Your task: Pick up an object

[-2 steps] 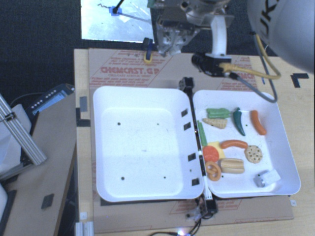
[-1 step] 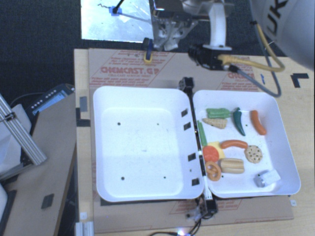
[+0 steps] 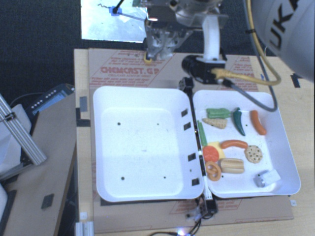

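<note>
Up at the far side of the surface (image 3: 83, 77) the claw (image 3: 157, 45) hangs above the cardboard sheet (image 3: 123, 70), well apart from both bins; from here I cannot tell how it is set. The toy food sits in the right bin (image 3: 288, 173): a green pea pod (image 3: 217, 113), a dark green chili (image 3: 238, 120), an orange sausage (image 3: 257, 122), a longer sausage (image 3: 234, 144), a red tomato slice (image 3: 211, 153), a speckled cookie (image 3: 254, 154), a bread roll (image 3: 232, 165), a pretzel (image 3: 213, 171) and a small grey-white block (image 3: 262, 179). The left bin (image 3: 142, 141) lies beside it, rims touching.
</note>
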Available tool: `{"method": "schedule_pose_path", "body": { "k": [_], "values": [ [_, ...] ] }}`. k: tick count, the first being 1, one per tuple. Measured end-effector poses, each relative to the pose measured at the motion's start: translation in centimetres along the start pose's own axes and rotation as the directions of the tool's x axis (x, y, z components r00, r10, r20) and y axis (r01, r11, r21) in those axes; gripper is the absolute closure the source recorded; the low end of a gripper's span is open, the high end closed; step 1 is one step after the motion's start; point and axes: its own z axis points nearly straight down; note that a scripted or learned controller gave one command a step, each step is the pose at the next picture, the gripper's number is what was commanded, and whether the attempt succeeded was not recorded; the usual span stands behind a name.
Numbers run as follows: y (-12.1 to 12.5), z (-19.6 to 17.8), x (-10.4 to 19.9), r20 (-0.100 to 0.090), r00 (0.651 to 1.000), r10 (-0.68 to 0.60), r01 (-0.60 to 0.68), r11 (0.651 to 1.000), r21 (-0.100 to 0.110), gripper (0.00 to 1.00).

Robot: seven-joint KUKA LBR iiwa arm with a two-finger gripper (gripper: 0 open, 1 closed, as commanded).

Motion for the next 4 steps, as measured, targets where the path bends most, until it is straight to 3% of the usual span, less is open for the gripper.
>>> {"method": "schedule_pose_path", "body": {
  "k": [2, 3, 4],
  "values": [
    [-5.1, 0.0, -0.1, 0.000, 1.000, 0.001, -0.001, 1.000, 0.001, 1.00],
    [-3.2, 12.0, -0.1, 0.006, 1.000, 0.005, -0.005, 1.000, 0.010, 1.00],
    [-2.4, -0.7, 0.0, -0.005, 1.000, 0.001, -0.001, 1.000, -0.013, 1.00]
  ]
}}
